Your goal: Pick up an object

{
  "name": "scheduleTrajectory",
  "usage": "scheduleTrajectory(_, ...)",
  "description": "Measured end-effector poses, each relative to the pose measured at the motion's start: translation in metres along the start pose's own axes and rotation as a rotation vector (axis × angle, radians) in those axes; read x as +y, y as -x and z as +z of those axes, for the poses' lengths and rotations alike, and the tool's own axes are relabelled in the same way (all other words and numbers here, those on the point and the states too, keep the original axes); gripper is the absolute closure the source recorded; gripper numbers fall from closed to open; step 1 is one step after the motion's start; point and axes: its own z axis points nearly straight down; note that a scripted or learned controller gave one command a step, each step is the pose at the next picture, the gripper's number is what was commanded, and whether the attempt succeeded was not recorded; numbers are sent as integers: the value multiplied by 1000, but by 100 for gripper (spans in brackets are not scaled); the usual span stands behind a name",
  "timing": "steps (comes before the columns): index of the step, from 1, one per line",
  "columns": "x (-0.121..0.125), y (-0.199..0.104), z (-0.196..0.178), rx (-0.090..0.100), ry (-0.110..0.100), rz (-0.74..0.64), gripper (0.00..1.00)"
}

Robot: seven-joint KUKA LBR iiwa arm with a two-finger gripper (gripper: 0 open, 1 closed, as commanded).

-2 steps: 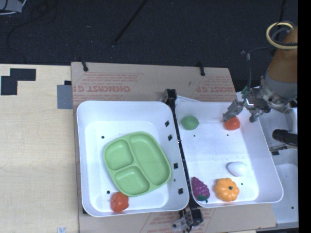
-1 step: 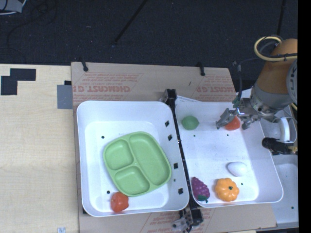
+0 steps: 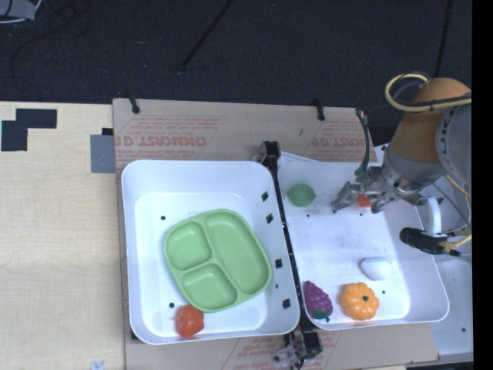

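While the pincer (image 3: 356, 199) is hovering over the right bin (image 3: 420, 303), can't tell its state; green ball (image 3: 301, 195) is sitting just left, white egg (image 3: 375, 268) lying nearer the front.

In the right bin (image 3: 408, 314) the middle of the floor is bare, so there is free room there. Obstacles sit around it: a green ball (image 3: 301, 195) at 10 o'clock, the gripper (image 3: 360, 199) at 12, a white egg (image 3: 376, 268) at 4, an orange pumpkin (image 3: 360, 301) and purple grapes (image 3: 316, 299) near 6. In the left bin (image 3: 146, 183) a green plate (image 3: 218, 259) fills the centre, a red tomato (image 3: 189, 320) lies at 7; the strip at 12 is free.
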Motion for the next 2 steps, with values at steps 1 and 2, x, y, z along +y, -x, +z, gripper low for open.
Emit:
scheduleTrajectory(1,0,0,-12,-1,1,-1,100)
scheduleTrajectory(2,-3,6,-74,-2,7,4,100)
